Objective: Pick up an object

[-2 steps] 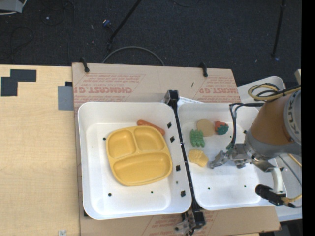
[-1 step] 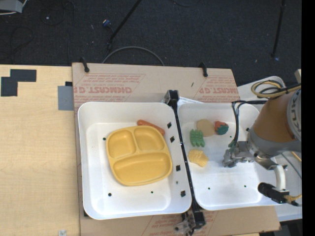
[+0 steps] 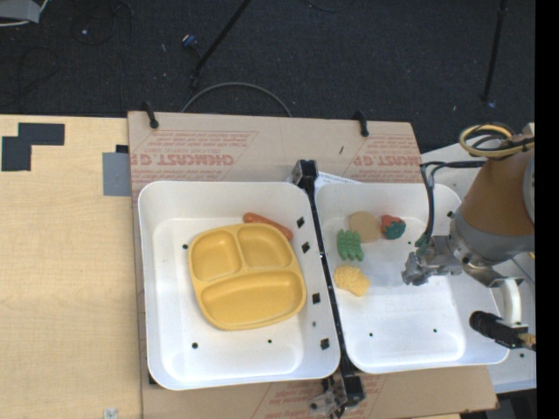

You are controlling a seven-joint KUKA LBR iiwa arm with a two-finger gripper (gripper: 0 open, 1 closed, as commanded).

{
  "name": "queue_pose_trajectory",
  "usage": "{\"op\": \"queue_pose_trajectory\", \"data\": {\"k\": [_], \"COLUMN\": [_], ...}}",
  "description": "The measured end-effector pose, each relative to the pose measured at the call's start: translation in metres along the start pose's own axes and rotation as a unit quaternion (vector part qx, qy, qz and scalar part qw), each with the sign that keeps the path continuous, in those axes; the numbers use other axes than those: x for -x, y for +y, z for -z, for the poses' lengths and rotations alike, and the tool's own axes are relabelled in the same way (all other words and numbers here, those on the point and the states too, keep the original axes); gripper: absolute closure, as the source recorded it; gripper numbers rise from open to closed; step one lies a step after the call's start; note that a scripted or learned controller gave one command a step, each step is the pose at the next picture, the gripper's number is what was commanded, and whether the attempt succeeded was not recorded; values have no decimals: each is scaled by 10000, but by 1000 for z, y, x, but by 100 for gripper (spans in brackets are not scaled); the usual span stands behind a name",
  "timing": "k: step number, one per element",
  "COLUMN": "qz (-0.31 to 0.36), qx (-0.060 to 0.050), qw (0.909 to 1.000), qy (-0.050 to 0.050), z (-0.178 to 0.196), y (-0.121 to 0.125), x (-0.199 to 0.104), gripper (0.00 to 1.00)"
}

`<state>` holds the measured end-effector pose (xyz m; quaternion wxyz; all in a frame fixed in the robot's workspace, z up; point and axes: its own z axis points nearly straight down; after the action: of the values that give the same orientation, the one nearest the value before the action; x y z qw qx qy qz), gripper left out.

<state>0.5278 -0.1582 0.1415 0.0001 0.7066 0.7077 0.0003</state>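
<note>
Several small objects lie in the upper left part of the right bin (image 3: pixel 410 343): a green ridged toy (image 3: pixel 350 246), a yellow toy (image 3: pixel 352 279), a beige round piece (image 3: pixel 365 226) and a red-and-teal piece (image 3: pixel 392 227). My gripper (image 3: pixel 417 267) hangs over the right side of that bin, to the right of these objects and apart from them. Its dark fingers point down and left, and nothing shows between them.
The left bin (image 3: pixel 170 339) holds a yellow divided tray (image 3: pixel 246 277) with an orange object (image 3: pixel 266 223) behind it. A black divider (image 3: pixel 320 269) separates the bins. The arm's orange band (image 3: pixel 496 195) rises at the right edge.
</note>
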Motion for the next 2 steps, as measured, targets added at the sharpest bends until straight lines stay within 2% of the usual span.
{"op": "queue_pose_trajectory", "data": {"k": [1,2], "qz": [4,2], "qx": [17,-15], "qw": [10000,10000], "qy": [-5,2], "z": [63,61], "y": [4,4], "x": [-1,0], "gripper": [100,100]}}
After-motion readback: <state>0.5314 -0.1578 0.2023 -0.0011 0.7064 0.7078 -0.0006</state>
